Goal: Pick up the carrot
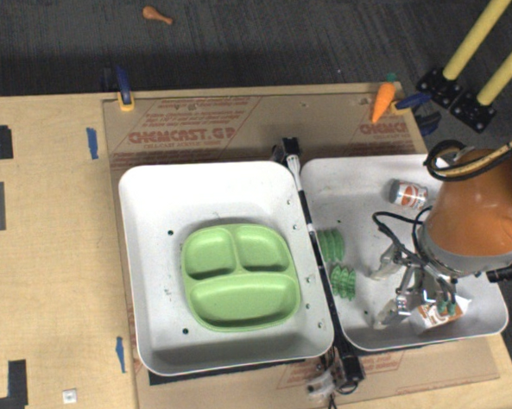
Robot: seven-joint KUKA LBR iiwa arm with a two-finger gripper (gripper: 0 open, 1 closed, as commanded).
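Note:
My gripper (415, 295) hangs low over the near right part of the right bin (359, 184), below the arm's orange band. A small orange, white and green piece (442, 311) lies right beside it at the bin's near right corner, partly hidden by the gripper; I cannot tell whether it is the carrot. An orange carrot-shaped thing with a green tip (383, 102) lies outside the bins, on the cardboard at the back edge of the bench.
The left bin (146, 249) holds a green divided plate (239, 274). In the right bin, green ridged pieces (336, 262) lie by the left wall and a small can (407, 194) lies near the back. Black cables loop around the wrist. Yellow poles (486, 30) stand at back right.

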